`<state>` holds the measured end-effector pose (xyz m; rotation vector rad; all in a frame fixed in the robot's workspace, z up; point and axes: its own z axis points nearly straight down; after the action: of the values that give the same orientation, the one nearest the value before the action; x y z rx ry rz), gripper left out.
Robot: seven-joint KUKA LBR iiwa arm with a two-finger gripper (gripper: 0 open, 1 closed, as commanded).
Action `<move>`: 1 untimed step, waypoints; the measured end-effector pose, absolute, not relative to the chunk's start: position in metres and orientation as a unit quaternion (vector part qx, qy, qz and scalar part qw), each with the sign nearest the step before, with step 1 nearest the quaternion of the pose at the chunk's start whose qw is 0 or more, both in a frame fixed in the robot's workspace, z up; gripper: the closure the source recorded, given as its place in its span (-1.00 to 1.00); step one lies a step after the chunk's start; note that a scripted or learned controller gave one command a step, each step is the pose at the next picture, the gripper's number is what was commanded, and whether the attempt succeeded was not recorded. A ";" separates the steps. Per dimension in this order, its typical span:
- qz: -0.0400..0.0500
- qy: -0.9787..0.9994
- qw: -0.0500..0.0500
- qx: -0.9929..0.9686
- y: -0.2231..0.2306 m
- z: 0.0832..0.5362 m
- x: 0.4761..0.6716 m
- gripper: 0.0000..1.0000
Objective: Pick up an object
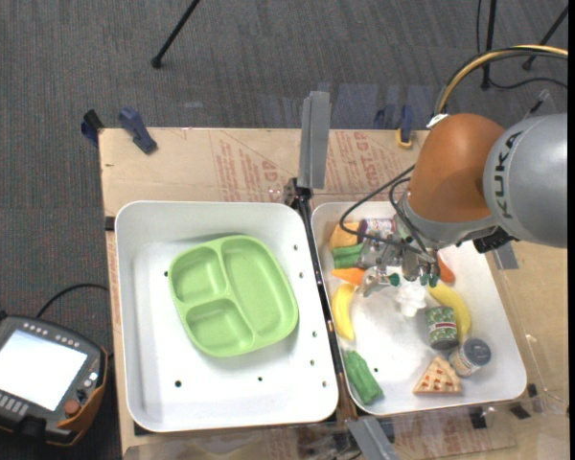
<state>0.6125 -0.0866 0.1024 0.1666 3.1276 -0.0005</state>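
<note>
Even bright light, soft shadows, perhaps slightly blurred detail

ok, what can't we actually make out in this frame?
- Gripper, camera view: finger state unreadable, buried in wrist hardware and clutter.
- Grasp: too cluttered to tell whether anything is held.
- Right bin, upper part: items partly hidden under the arm.
- Small can and jar: labels too small to read.
- Handheld pendant: cut off by the left edge, screen washed out.
</note>
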 end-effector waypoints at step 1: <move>0.000 0.999 0.004 0.053 -0.086 0.102 0.612 -1.00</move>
<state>0.6121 -0.0863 0.1016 0.1658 3.1291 -0.0004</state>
